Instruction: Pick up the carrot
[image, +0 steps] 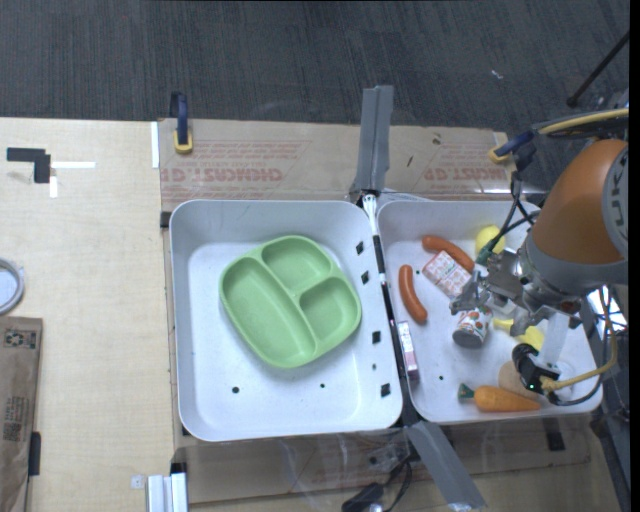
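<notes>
The carrot (507, 400) lies in the right bin (432, 400), close to that bin's near wall and toward its right side. Its long axis runs roughly left to right, with the green stub at the left end and the orange body tapering rightward.

My gripper (478, 298) hangs over the middle of the same bin, directly above a small can (471, 327). I cannot tell whether it is spread or pressed together; the wrist hardware hides the tips. Nothing is visibly held.

From the gripper, the carrot lies nearer and slightly to the right, past the can. My judgement: a short move toward the near wall is needed, approaching across the carrot's width.

Clearances: the near wall sits just beside the carrot, limiting room on that side. A cable and black fitting (531, 368) of my wrist hang near the carrot's right end. Two sausages (412, 294) and a packet (445, 270) lie farther off, well apart from the carrot.
</notes>
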